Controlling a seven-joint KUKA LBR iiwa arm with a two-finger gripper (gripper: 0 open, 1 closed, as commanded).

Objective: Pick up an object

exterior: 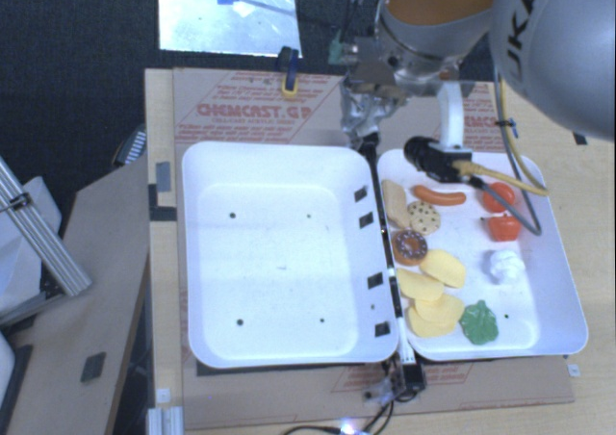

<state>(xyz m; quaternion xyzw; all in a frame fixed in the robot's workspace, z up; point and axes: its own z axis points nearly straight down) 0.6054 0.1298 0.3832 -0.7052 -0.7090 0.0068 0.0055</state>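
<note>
Toy foods (438, 255) in right bin (553, 332), gripper (364, 130) above

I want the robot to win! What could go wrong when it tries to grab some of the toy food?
1. The gripper hangs over the far rim where the two bins meet, so coming straight down it might hit the divider and grab nothing.
2. The cookie, donut and yellow chips lie crowded together, so the fingers may shove neighbours or lift two.
</note>
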